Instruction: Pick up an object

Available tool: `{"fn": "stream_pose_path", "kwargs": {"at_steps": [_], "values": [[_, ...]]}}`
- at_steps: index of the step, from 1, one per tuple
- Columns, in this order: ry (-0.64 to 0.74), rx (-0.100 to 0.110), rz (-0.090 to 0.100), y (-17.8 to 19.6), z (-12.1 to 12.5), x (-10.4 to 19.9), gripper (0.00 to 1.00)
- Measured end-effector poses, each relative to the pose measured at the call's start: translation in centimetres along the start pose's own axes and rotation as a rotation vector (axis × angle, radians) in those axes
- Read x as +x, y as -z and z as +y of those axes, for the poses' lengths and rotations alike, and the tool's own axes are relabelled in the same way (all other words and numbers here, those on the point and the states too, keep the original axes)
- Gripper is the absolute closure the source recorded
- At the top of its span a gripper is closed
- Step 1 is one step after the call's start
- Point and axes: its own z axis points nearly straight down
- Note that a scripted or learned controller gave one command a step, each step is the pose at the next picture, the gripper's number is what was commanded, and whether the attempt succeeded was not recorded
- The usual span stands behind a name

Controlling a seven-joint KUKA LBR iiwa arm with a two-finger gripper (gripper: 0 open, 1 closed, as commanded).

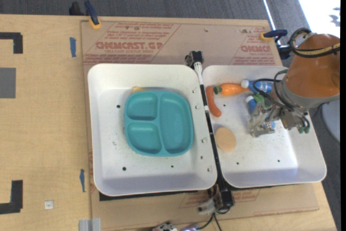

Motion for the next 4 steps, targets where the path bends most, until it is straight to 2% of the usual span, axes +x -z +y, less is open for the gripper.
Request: {"fn": "stream_pose_path", "kwargs": {"at_steps": [1, 2, 3, 4], "values": [[0.0, 0.0, 0.0, 0.0, 0.0, 0.0, 0.0], [-0.002, 0.0, -0.006, 1.1, 0.1, -0.2, 1.0], [-0.002, -0.001, -0.006, 1.0, 0.1, -0.2, 0.0], [0.341, -0.002, 0.007, -1.2, 0.4, -2.0, 0.0]]}}
